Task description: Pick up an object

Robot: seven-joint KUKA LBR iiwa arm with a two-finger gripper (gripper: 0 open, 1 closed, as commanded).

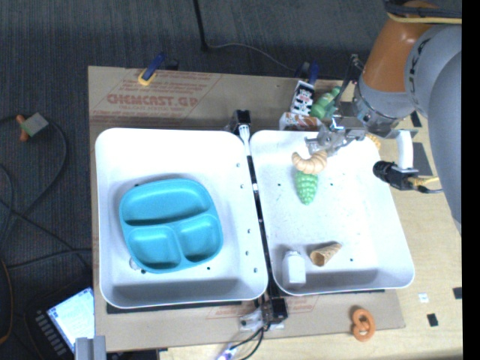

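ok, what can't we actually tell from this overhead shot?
- Gripper: too small and cluttered to tell open from shut, or whether it grips the tan curved piece atop the green ridged cone toy.
- Grey arm: cut off by the right edge.
- Small white block: too small to identify.

In the right bin (390, 235) we see four small things. A green cone-shaped toy (307, 186), bumpy like a corn cob, lies near the bin's far middle, its narrow end pointing toward the near rim. A tan curved piece (309, 161) (perhaps a pretzel or a shrimp, we cannot tell) touches its wide end. Near the front wall a brown cone (325, 253) lies on its side, and just beside it, to the left, stands a small white block (294, 266).
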